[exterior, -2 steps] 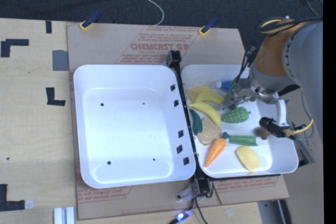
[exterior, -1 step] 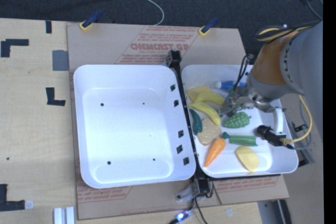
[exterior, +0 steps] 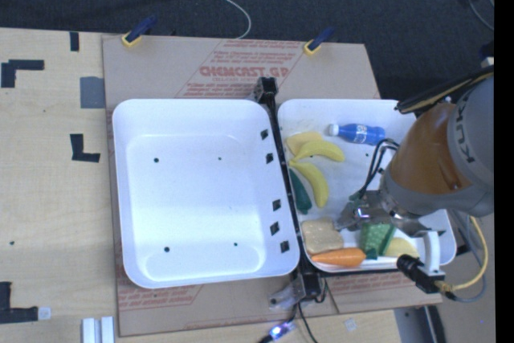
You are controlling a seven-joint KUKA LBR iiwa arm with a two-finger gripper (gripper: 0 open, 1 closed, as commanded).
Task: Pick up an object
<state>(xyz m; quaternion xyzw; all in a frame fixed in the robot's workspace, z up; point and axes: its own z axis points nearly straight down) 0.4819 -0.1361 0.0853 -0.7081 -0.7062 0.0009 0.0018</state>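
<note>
- Dark carpet fills the top of the scene, with a thin white cable trailing across it toward the bench.
- Below it lies a light wooden bench with black marks, and on that a brown cardboard sheet printed in red, pinned at its far edge by two blue-and-yellow clamps.
- Two shallow white bins sit side by side on the cardboard, touching along a black hinge strip: the left bin and the right bin.
- Inside the right bin, a blue bottle with a white cap lies on its side near the far wall.
- Two yellow bananas lie beside the divider, one above the other, with a dark green object just beside them; what it is cannot be told.
- Near the front wall lie a tan bread-like piece, an orange carrot, a green item and a pale yellow one, all close together.
- The grey arm with its orange band reaches in from the right, low over the right bin.
- The gripper sits above the front cluster, close to the green item; whether it is parted or closed cannot be told, and nothing shows as held.
</note>
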